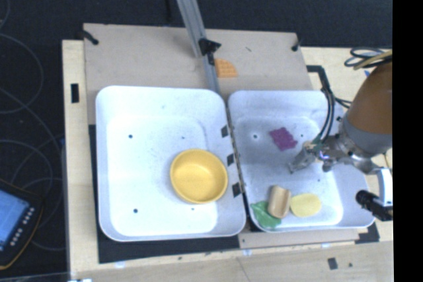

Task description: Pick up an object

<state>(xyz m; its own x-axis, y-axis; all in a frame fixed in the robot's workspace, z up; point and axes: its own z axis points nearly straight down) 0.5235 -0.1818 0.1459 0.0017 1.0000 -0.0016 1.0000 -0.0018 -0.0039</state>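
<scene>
The arm enters from the right, and its gripper hangs over the middle of the right bin, nothing visible between its fingers; the view is too blurred there to say whether it is released or clenched. Candidates for picking lie close by: a purple piece just to the far left of the gripper, and, along the near edge of the same bin, a tan cylinder lying beside a yellow lump with a green scrap at its near left. A yellow bowl sits in the left bin. The step looks like the approach, before any grasp; next the gripper would need to settle over one item and descend squarely around it. No writing or labels can be read.
</scene>
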